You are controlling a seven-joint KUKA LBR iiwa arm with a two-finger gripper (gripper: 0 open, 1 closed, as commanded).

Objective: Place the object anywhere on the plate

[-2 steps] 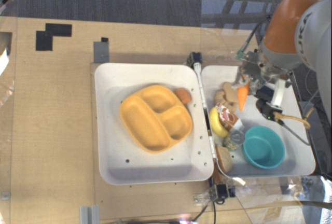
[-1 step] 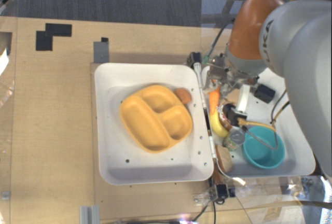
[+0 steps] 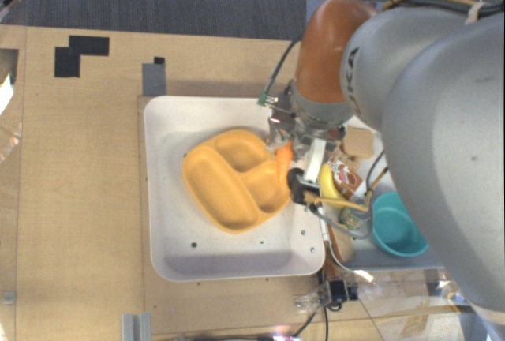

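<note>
1. Grey metal makes up the bulk of the robot arm (image 3: 426, 110), which fills the right side of the view and carries an orange band (image 3: 327, 55) above the wrist.
2. Pale wooden surface (image 3: 71, 197) underneath — it bears two black markings near its upper left and two shallow white plastic bins side by side.
3. Left white bin (image 3: 170, 252) holds the yellow-orange divided plastic plate (image 3: 233, 177), which has three compartments and lies near the bin's middle, tilted relative to the bin's walls.
4. Right white bin (image 3: 394, 268) is mostly hidden by the arm; in it sit a small teal plastic bowl (image 3: 394, 225), a yellow banana-shaped toy (image 3: 330, 183) and a tan bread-like piece (image 3: 357, 142), close together just right of the divider between the bins.
5. End effector (image 3: 296, 162) hangs at the plate's right edge, over the left bin's right side.
6. Small orange carrot-like object (image 3: 283, 154) shows right at the end effector's tip, touching or overlapping the plate's right rim — whether it is between the fingers or lying on the plate cannot be told, nor can the state of the end effector.
</note>
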